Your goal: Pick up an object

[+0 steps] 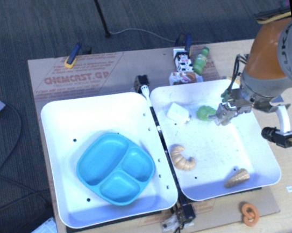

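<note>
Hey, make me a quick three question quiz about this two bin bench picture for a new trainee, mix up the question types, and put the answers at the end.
1. True or false: the blue plate lies in the right bin.
2. Which thing is nearest the hand? A) croissant B) green object C) cone
3. Fill in: the white block lies in the ___ bin.

Key
1. False; it lies in the left bin.
2. B; the green object sits just beside the hand in the camera view.
3. right
</note>
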Robot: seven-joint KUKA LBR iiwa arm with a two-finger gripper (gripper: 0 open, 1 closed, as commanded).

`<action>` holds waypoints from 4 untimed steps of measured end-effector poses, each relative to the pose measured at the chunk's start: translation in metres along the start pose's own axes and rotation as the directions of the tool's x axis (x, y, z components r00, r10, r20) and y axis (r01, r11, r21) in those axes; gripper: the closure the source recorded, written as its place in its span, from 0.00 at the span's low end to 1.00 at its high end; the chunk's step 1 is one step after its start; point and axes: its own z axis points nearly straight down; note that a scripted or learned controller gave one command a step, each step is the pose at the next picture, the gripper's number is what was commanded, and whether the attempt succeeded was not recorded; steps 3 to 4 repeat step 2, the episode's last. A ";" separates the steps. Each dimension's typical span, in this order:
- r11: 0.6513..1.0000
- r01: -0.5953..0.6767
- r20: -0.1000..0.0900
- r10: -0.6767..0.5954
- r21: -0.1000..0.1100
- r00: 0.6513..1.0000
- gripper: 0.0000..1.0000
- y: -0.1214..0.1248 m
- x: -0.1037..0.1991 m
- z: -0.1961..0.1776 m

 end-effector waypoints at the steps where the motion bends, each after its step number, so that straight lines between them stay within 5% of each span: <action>1: 1.000 0.000 0.000 0.000 0.000 1.000 1.00 -0.062 0.072 -0.074; 2: 1.000 0.000 0.000 0.000 0.001 1.000 1.00 -0.072 0.144 -0.102; 4: 1.000 0.000 0.000 0.000 0.001 1.000 1.00 -0.072 0.144 -0.102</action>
